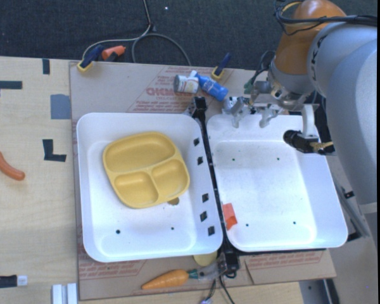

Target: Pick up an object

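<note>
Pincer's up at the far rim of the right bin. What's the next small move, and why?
Probably swing the pincer left over the left bin toward the yellow divided plate: that plate is the only object lying in either bin, and the pincer holds nothing.

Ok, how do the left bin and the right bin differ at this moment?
The left bin holds a yellow divided plate lying flat in its upper half, while the right bin shows a bare white floor with a few dark dots. The gripper hangs over the right bin's far rim, with nothing above the left bin. Both are shallow, white, rounded rectangles, side by side on the brown board.
</note>
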`<move>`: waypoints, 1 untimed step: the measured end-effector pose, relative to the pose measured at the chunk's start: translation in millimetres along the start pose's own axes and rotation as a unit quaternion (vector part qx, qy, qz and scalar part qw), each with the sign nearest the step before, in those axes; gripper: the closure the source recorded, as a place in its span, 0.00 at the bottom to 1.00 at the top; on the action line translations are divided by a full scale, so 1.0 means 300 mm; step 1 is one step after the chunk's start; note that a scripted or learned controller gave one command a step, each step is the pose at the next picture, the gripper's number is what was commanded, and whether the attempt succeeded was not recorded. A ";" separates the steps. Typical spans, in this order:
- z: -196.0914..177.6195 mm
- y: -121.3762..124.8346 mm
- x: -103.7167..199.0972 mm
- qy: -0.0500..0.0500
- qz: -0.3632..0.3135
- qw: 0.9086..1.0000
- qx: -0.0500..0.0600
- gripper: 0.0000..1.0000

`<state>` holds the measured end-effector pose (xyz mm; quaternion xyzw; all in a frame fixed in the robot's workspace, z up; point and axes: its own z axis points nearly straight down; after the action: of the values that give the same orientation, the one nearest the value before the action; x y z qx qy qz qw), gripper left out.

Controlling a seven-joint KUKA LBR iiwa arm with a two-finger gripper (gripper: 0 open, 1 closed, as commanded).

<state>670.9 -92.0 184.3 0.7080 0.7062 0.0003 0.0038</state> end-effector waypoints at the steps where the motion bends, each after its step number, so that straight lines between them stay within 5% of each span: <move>1: -0.139 -0.047 -0.363 -0.001 0.003 1.000 0.001 0.00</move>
<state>656.1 -200.7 226.4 0.7101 0.7041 -0.0013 0.0034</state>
